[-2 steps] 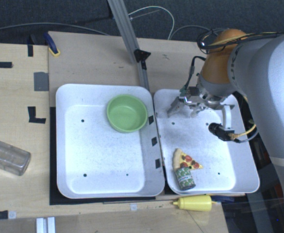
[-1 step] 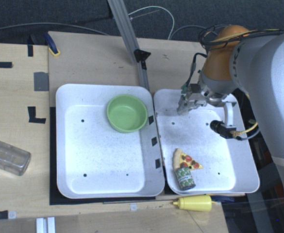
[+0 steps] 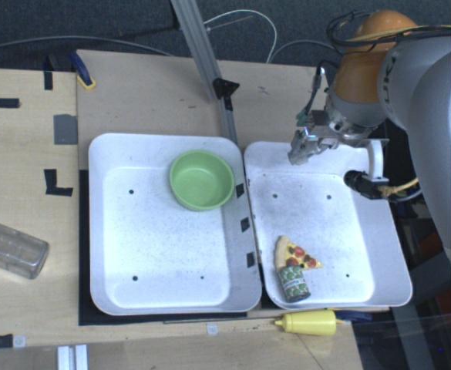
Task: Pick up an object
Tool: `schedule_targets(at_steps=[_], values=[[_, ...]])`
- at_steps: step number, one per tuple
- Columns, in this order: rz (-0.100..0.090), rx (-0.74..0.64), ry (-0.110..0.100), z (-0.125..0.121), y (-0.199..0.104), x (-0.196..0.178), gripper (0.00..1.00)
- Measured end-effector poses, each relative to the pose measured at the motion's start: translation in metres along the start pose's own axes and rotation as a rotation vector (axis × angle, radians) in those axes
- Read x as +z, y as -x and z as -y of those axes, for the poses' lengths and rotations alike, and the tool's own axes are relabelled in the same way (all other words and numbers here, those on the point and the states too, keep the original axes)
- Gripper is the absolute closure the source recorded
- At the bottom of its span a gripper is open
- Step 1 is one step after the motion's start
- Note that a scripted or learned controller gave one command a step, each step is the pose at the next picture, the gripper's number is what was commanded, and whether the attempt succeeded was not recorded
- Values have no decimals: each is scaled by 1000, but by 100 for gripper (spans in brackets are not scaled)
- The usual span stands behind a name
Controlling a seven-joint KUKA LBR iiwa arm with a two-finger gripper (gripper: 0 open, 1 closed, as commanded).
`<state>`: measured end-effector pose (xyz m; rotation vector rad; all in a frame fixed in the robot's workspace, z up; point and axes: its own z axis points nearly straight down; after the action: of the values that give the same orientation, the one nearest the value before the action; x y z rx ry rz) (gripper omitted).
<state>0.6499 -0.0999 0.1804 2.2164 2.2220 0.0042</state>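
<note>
While its grey arm (image 3: 410, 75) with the orange band reaches in from the right, the small metal two-finger claw (image 3: 301, 154) hangs over the far left corner of the right-hand shallow white plastic bin (image 3: 364, 230); whether it stands apart or together cannot be told at this angle, and nothing shows between its tips. A black cable fitting (image 3: 361, 183) with a yellow lead juts from the wrist just beside that bin's far right rim.

Near the bin's front edge, well apart from the claw, lies a toy pizza slice (image 3: 296, 253) with a tan crust and red dots, touching a small green-and-white patterned can (image 3: 294, 282) lying on its side just in front of it (the can's label is too small to read).

Across the shared rim, the left-hand shallow white plastic bin (image 3: 132, 237) holds a round pale-green plastic bowl (image 3: 202, 179), upright, near its far right corner.

On the tan bench (image 3: 132, 83), a yellow plastic squeeze bottle (image 3: 311, 323) lies on its side just in front of the right bin. A clear plastic tumbler (image 3: 9, 247) lies on its side well off to the left. A grey metal pole (image 3: 198, 33) slants across the bench behind the bins.
</note>
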Motion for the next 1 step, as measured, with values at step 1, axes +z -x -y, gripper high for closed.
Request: schedule_targets(at_steps=[1], values=[[0,0,2,1,-1,-64,100]])
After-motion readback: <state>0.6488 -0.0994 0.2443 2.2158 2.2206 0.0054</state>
